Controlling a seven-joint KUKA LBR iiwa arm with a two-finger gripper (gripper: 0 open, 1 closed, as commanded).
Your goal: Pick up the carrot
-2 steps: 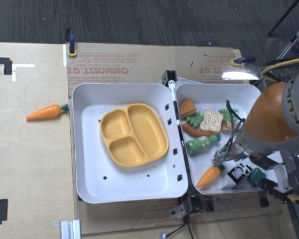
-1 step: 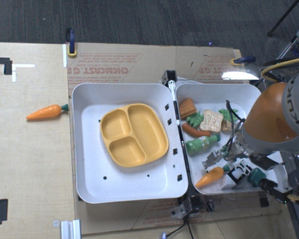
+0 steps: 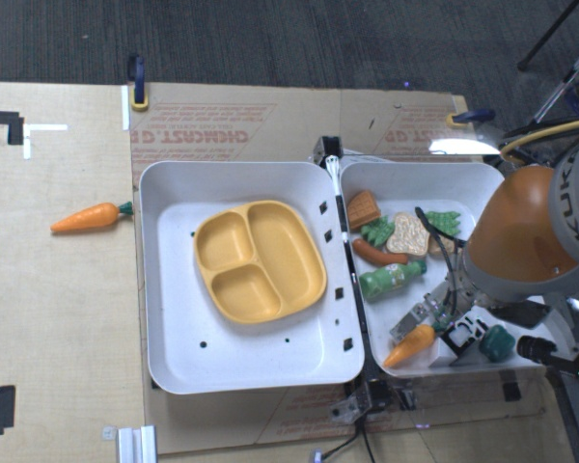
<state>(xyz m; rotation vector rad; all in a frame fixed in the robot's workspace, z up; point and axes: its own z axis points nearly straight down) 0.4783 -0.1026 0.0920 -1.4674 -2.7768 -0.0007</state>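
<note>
One orange carrot [image 3: 408,345] lies at the front left corner of the right bin [image 3: 420,174]. A second carrot [image 3: 89,218], with a green top, lies on the bench outside the bins, left of the left bin. My gripper [image 3: 436,322] hangs low over the front of the right bin, just right of and above the carrot in the bin, very near its thick end. The orange band and grey wrist hide most of the gripper. Whether it touches that carrot is not visible.
The left bin [image 3: 164,287] holds a yellow divided plate [image 3: 261,258]. In the right bin lie a brown waffle [image 3: 363,207], a sausage [image 3: 376,252], a cookie [image 3: 406,235], a green bottle [image 3: 391,280], a leafy green toy [image 3: 442,223] and a teal piece [image 3: 495,342].
</note>
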